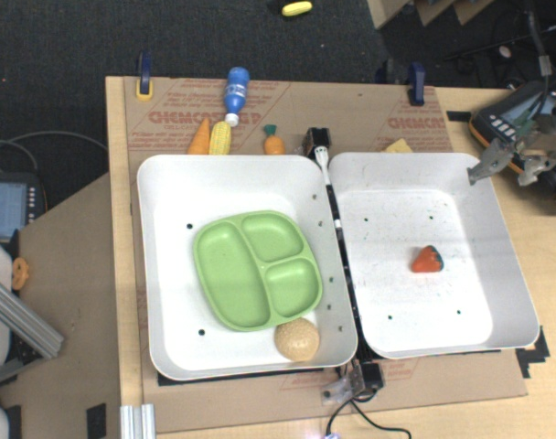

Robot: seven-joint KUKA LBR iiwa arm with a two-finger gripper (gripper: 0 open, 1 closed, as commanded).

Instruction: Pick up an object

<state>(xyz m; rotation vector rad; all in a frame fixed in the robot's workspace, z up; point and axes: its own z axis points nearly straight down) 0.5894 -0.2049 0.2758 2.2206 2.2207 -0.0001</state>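
Up at the right edge of the frame, just past the top right corner of the right bin (pixel 497 245): pincer (pixel 486 167), parked over the desk (pixel 534 236) rather than over the bin floor. Can't tell whether spread or pressed together, too small and cluttered up there. Nothing visibly pinched.

Down and left from that, on the floor of the right bin, a bit right of centre: small red object with a dark green top (pixel 427 260), strawberry-ish toy, lying alone and well apart from the pincer.

Further left, across the divide, left bin (pixel 168 208) carrying a green three-compartment plate (pixel 257 269), tilted a little, compartments bare. Touching the plate's lower right edge, down near the bin's bottom rim: tan round ball-like thing (pixel 298 339).

Above both bins, lined up on the brown cardboard sheet (pixel 360 108): blue and white bottle (pixel 235 93), toy corn cob (pixel 220 138) with an orange piece just beside it on the left, small toy carrot (pixel 273 142), and a black clip-like gadget (pixel 316 141) right at the gap between the bins.

Way off at the top, on the dark floor: yellow oblong thing (pixel 297 8).
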